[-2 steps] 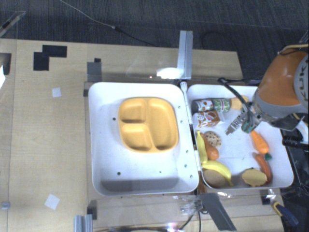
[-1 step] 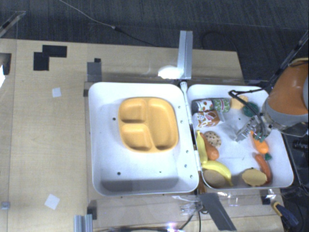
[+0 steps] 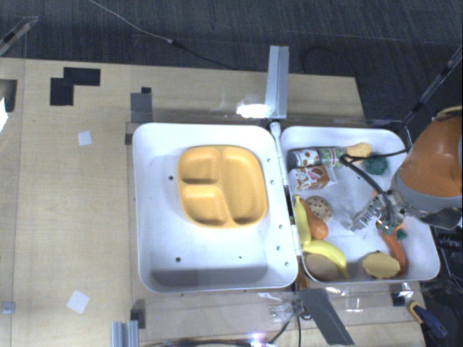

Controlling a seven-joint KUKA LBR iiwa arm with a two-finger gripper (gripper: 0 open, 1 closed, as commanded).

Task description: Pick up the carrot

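Orange carrot point(image 3: 395, 246) lay slanting by the right bin's point(image 3: 427, 270) right edge, just beside the pincer point(image 3: 376, 215), whose grip I couldn't tell.

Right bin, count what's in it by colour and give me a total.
Yellow: 3, a banana, a lemon, a small piece
Orange: 2, a carrot, a small fruit
Brown: 2, a cookie, a potato
Teal: 1
Printed packets: 2
Total: 10
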